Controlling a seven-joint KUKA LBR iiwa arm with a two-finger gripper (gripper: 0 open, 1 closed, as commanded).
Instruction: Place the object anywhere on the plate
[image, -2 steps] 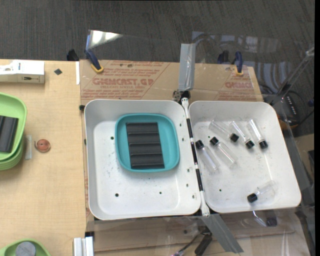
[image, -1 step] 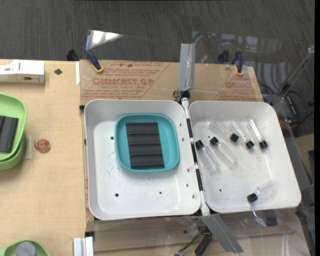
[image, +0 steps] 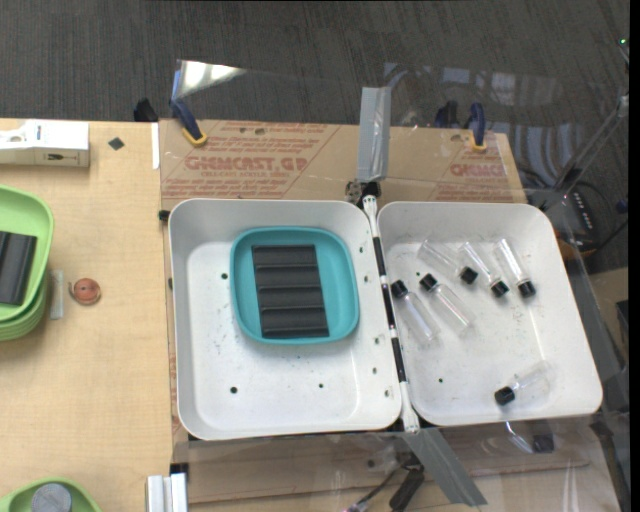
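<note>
Preferably take the lone vial (image: 522, 385) at right bin's (image: 570, 300) front edge, lay flat on plate (image: 243, 290); hand state impossible to tell.

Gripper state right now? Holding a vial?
Gripper: state cannot be told from the camera view. Vials lie in the right bin; teal plate in the left bin.

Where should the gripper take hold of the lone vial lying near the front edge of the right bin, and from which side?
Probably across the clear body of the lone vial, from straight above. It lies flat and slanted, black cap toward the front left, apart from the other vials, so fingers can drop on both long sides. The right bin rim sits close, so a side approach looks cramped.
</note>
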